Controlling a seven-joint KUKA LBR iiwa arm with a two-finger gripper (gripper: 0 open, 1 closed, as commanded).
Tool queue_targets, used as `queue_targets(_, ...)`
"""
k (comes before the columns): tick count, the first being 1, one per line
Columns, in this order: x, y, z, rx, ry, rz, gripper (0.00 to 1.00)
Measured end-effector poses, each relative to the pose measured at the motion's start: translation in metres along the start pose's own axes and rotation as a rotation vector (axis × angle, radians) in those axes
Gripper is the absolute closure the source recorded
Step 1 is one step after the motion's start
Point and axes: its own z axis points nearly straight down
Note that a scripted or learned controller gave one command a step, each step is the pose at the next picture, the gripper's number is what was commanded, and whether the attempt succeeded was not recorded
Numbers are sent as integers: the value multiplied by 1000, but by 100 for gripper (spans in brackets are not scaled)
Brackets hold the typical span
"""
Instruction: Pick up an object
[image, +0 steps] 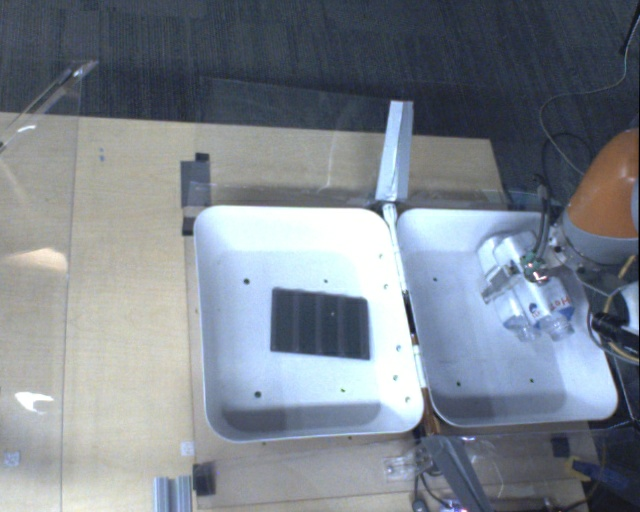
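Note:
A flat black ribbed rectangle (320, 323) lies in the middle of the left bin (225, 240). My gripper (520, 295) hangs over the right part of the right bin (450, 360), below the orange band of the arm (610, 190). Its pale, partly see-through parts blend with the bin floor. A small clear item with a blue spot (552, 322) shows right beside the gripper; I cannot tell whether it is held or lying in the bin. The black rectangle is far to the gripper's left, across the wall between the bins.
A grey metal post (396, 150) stands at the back where the bins meet. Cables (610, 335) run along the right bin's right side. A transparent sheet (60, 250) covers the wooden bench at left.

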Motion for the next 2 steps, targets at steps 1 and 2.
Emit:
queue_targets(1, -27, 65, 5, 37, 21, -96, 0)
queue_targets(2, -27, 65, -5, 38, 20, -99, 100)
